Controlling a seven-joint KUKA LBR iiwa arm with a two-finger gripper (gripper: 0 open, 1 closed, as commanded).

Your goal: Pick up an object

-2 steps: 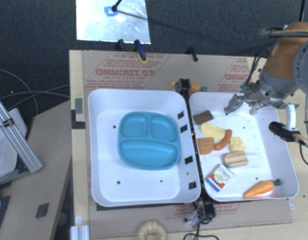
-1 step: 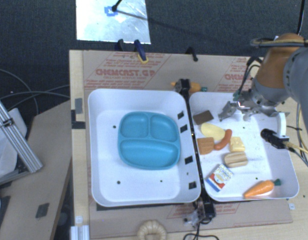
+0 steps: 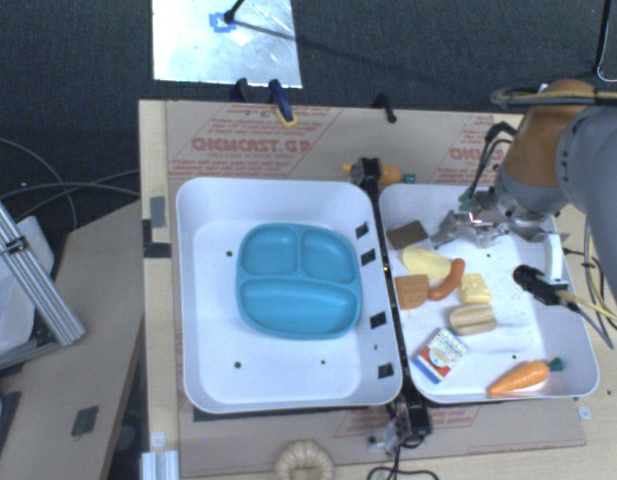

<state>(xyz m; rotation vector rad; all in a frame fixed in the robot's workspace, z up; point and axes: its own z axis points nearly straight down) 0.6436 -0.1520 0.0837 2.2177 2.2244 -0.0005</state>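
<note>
Toy food pieces (image 3: 475, 288) are all in the right-hand bin (image 3: 533, 336), spread over its floor, and the claw (image 3: 475, 223) hangs over the far end of that bin, just beyond the pile. Closest to it is the dark brown slab (image 3: 407, 234), lying flat near the wall between the bins, off to the claw's side and apart from it. Next along, the pale yellow wedge (image 3: 426, 261) has the orange sausage (image 3: 447, 279) leaning right against it, and the tan waffle square (image 3: 412, 290) is tucked in just beside both. The yellow block (image 3: 476, 287) sits just beside the sausage's other end, with the bread roll (image 3: 473, 318) touching it or nearly so on the near side. Further toward the front, the little printed carton (image 3: 441, 354) lies tilted on its own, and the carrot (image 3: 520, 376) rests along the front wall, well apart from the rest. Nothing sits in the claw, and whether it is spread or pressed together, I cannot tell from this angle. The grey arm (image 3: 588, 158) comes in from the right. Over in the left bin (image 3: 210, 268), a blue divided plate (image 3: 298, 278) lies flat in the middle
</note>
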